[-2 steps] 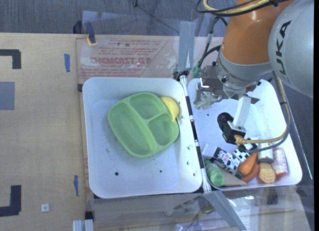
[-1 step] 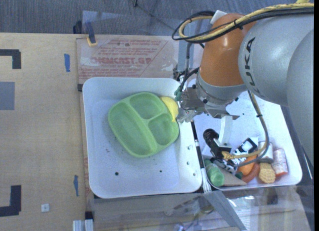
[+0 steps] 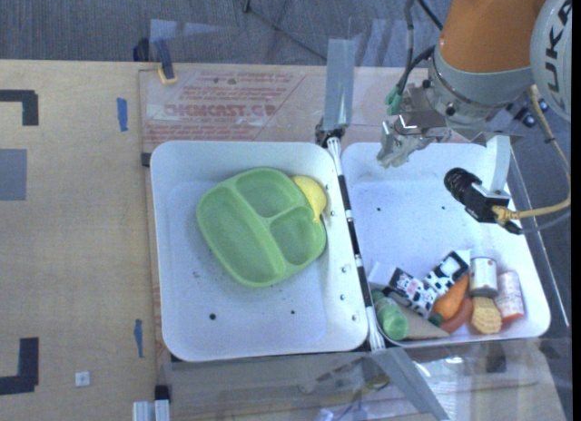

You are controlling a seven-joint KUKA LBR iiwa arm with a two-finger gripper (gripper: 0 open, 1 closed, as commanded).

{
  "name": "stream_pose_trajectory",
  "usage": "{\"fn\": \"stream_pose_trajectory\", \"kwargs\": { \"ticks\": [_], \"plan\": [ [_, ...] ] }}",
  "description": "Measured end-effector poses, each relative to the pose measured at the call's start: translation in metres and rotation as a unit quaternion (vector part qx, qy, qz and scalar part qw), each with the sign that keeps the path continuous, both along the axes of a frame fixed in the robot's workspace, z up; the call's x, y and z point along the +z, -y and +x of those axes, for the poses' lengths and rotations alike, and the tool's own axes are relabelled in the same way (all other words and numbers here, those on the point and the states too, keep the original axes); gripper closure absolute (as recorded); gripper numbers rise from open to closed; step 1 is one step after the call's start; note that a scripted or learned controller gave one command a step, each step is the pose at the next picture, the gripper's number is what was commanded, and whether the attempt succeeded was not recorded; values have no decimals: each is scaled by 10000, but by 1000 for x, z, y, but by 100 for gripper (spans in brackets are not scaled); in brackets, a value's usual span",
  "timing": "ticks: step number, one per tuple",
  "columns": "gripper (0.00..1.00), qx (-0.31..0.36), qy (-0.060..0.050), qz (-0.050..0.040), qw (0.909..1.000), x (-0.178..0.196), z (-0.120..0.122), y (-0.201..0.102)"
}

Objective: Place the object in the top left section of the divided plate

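two white bins [image 3: 182, 319] – one green divided plate [image 3: 259, 226], one yellow object [image 3: 311, 194]

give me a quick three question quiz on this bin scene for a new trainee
1. True or false: the yellow object lies in the right bin.
2. Which bin holds the green divided plate: A left, B right?
3. Where in the right bin does the pile of toy food sit: near its upper edge or its lower edge in the camera view?

Key: 1 false, it rests at the plate's upper right rim in the left bin. 2 A. 3 lower edge, while the gripper hangs over the upper left part.
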State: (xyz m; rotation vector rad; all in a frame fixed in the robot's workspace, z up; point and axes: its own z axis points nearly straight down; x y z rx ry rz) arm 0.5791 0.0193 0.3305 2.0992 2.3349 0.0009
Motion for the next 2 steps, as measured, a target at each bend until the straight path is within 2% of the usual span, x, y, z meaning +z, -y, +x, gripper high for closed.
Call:
{"fn": "stream_pose_trajectory", "kwargs": {
  "ticks": [1,2],
  "plan": [
    [100,297,-13,3,9996,-71,22,-42],
    [100,-139,-17,6,9999,-147,-70,-41]
  ]
}}
